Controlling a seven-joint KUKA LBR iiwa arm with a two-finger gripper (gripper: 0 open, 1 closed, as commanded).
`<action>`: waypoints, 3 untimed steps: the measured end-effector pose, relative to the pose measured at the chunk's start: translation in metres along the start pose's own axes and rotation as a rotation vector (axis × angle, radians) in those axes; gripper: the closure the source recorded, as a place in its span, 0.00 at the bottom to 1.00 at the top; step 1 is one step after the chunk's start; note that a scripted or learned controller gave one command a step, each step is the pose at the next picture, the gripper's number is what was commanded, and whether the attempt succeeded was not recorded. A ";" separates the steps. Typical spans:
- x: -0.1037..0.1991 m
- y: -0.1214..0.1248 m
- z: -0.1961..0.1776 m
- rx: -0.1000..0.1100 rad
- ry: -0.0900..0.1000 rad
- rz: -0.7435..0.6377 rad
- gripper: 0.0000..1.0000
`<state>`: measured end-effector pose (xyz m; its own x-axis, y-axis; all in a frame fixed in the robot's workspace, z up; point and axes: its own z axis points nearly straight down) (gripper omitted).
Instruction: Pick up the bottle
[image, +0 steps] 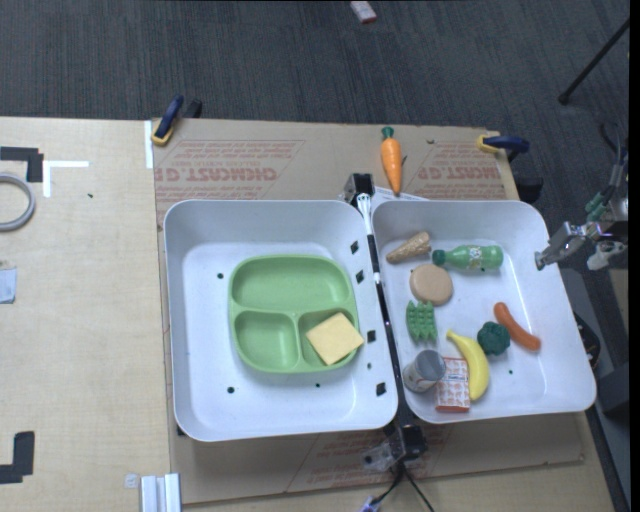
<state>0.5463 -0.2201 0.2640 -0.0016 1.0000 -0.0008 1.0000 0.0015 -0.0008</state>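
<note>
From my remote seat: left of the small green plastic bottle, the other white bin has a green divided tray with a yellow cheese-like block. The bottle lies on its side near the far wall of the right white bin, untouched, so the pick isn't started as far as I can see. Its label's too small to read; the cardboard under the bins has mirrored red print I can't really decipher. Right of the bottle, the gripper hangs past the rim; can't tell whether it's spread or closed.
</note>
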 end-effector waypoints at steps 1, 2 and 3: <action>0.000 0.000 -0.010 0.000 -0.001 -0.003 1.00; -0.003 -0.065 -0.031 0.001 0.000 0.173 1.00; 0.002 -0.069 -0.012 0.000 0.000 0.070 1.00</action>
